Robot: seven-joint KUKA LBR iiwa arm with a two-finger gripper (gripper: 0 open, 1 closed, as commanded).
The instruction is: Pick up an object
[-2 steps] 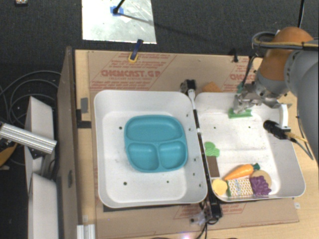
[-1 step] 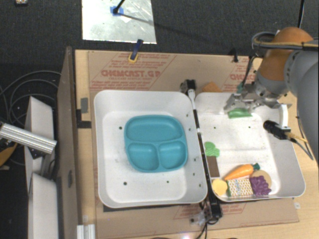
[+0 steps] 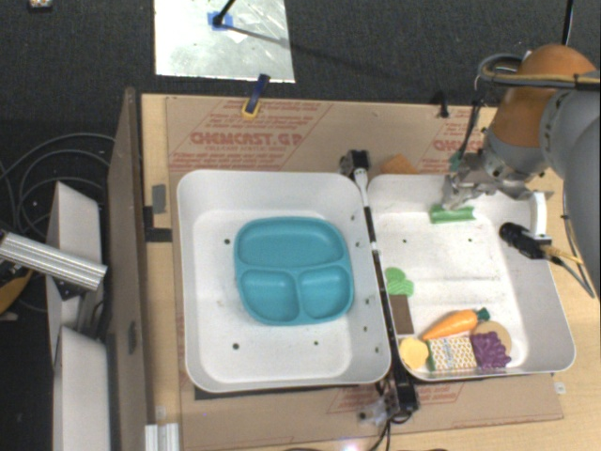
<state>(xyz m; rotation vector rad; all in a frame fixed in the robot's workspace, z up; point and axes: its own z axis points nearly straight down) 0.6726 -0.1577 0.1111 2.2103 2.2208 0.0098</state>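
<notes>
At the upper right of the frame the grey arm [image 3: 554,120] reaches down into the right bin [image 3: 526,280], its pincer [image 3: 459,195] directly above and seemingly touching a flat green object [image 3: 452,214] lying near that bin's upper edge; whether it grips the piece, and how wide it stands, I cannot tell. In the bin's lower part, well apart from the pincer, sit a carrot [image 3: 454,322], purple grapes [image 3: 490,349], a yellow piece [image 3: 413,351] and a small green item [image 3: 397,279]. The left bin [image 3: 207,252] holds a blue divided tray [image 3: 292,269].
</notes>
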